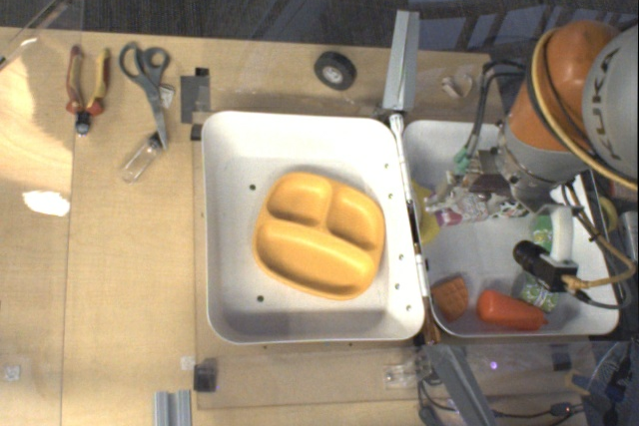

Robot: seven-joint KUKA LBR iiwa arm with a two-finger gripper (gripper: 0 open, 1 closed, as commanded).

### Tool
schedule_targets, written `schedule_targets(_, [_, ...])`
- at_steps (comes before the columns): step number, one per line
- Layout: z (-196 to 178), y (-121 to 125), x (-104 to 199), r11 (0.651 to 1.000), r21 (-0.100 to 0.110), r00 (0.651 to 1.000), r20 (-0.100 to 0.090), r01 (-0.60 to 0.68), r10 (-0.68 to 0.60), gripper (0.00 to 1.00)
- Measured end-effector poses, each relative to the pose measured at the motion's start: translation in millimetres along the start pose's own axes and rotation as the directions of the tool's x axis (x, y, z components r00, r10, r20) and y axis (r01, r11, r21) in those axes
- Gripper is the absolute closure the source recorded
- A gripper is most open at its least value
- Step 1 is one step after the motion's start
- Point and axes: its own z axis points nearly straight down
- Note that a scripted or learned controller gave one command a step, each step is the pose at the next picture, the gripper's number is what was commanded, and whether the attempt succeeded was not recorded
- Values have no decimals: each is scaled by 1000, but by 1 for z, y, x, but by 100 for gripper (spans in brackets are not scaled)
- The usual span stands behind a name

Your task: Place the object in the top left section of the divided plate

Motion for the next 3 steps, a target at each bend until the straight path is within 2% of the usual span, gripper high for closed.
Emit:
schedule_targets(1, [-23,11,76,998,-1,998,-2,62,-62,100])
schedule_targets(2, [-37,47,150,995,1,995,-2,96,-96,100])
schedule_targets(3, [10,39,187,998,4,998,-1,56,-56,100])
